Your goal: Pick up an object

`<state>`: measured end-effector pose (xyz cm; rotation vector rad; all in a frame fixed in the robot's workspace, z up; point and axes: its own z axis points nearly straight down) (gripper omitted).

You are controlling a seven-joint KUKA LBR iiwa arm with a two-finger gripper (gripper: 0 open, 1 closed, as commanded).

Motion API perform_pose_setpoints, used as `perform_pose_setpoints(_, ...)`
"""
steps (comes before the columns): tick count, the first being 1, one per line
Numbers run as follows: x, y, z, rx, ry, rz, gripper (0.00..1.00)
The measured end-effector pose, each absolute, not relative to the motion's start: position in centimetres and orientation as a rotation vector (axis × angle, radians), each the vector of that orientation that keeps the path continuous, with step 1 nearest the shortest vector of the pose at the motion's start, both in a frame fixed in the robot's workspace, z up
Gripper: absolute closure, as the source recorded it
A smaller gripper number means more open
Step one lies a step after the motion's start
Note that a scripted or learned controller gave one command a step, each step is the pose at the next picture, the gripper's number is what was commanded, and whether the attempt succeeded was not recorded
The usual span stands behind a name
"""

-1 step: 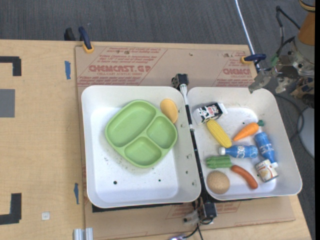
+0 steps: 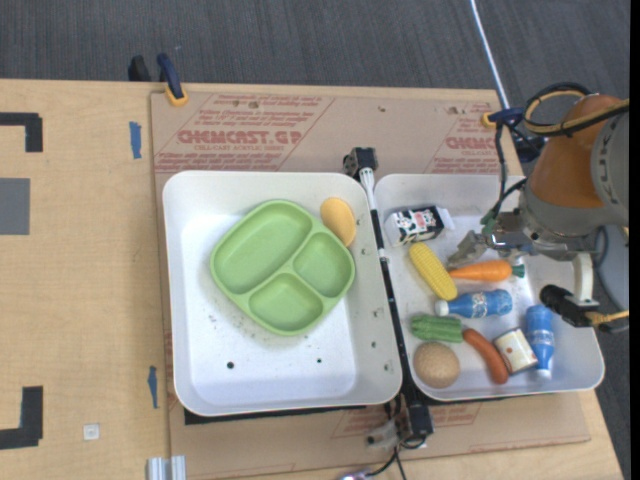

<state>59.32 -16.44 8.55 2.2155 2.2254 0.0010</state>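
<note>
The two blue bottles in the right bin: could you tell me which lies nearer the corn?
The bottle lying across the bin's middle, just below the carrot, almost touching the corn. The other bottle lies by the right wall.

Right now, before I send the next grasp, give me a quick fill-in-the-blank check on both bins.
1. The green three-compartment plastic plate lies in the ____ white bin.
2. The yellow lemon-shaped toy sits at that plate's upper-____ edge.
3. The two-finger gripper hovers just above the ____ toy carrot.

Missing words: left; right; orange
</note>
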Motion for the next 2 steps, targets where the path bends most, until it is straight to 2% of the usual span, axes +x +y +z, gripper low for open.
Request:
perform_pose_setpoints(1, 53.6, -15.0, 8.6, 2.11, 2.327, 0.002, 0.0)
perform_pose_setpoints(2, 49.6, -13.7, 8.6, 1.675, 2.654, 0.002, 0.0)
